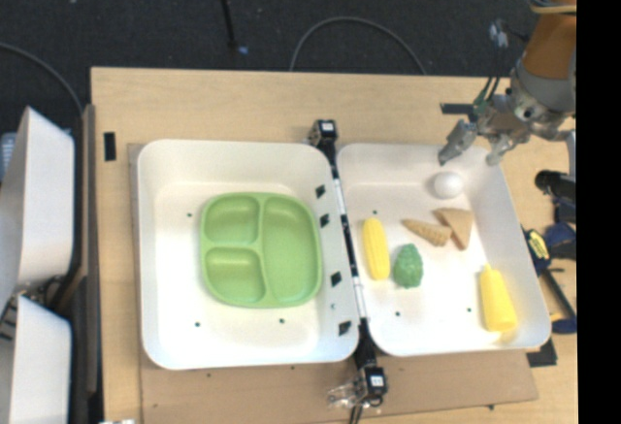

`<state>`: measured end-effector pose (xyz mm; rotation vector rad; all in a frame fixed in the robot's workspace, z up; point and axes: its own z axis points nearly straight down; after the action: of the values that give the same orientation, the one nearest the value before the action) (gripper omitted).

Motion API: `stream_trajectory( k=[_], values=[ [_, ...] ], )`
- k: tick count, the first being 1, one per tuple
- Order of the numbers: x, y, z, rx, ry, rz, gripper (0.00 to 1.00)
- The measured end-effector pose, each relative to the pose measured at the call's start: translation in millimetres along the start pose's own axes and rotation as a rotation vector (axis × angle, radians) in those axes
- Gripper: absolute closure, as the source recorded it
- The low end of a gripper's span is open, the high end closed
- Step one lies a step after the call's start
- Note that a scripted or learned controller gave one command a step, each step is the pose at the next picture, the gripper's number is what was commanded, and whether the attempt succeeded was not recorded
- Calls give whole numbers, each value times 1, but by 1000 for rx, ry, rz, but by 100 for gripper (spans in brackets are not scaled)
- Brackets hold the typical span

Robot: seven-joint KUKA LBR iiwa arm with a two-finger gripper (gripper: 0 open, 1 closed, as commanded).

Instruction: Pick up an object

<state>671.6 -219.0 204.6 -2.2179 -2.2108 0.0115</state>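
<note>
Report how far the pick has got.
Done: the gripper is over the right bin's far edge, above the white ball. In hand: nothing; its fingers are spread with a bare gap. Left: descend, close and lift. The ball, both corn cobs, the green piece and wedges lie loose.

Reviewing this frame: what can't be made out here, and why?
- Gripper: finger tips small and blurred in the camera view; open or shut is unclear.
- Arm: cut off by the top right of the view.
- White ball: pale against the white right bin, edges faint.
- Green lump: too small to identify.
</note>
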Motion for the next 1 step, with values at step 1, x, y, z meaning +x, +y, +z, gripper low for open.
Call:
stream_trajectory(
  k=[1],
  values=[
    [1,3,-10,-15,-4,-4,0]
  ],
)
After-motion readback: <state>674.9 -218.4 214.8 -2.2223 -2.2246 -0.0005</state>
